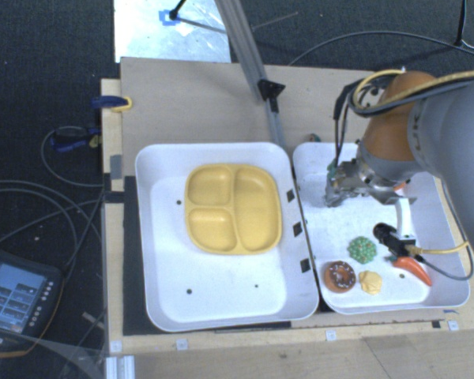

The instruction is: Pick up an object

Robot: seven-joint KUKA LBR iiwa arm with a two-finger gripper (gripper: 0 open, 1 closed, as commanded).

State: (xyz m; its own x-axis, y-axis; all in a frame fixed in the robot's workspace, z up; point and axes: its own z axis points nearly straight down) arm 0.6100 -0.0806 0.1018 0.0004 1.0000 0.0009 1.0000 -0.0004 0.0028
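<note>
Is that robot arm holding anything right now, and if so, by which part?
It cannot be told. The gripper hangs over a bare part of the right bin. The donut, green ball, yellow piece and carrot lie apart from it.

The grey KUKA arm (pixel 450 133) is reaching in from the right of the camera view, its bulky grey link filling the upper right corner. The orange band (pixel 391 136) above the wrist is bending downward and to the left. Below it, the metal two-finger gripper (pixel 337 194) is pointing down, hanging low at the arm's leftmost reach. Black and yellow cables (pixel 363 89) are looping over the wrist joint.
</note>
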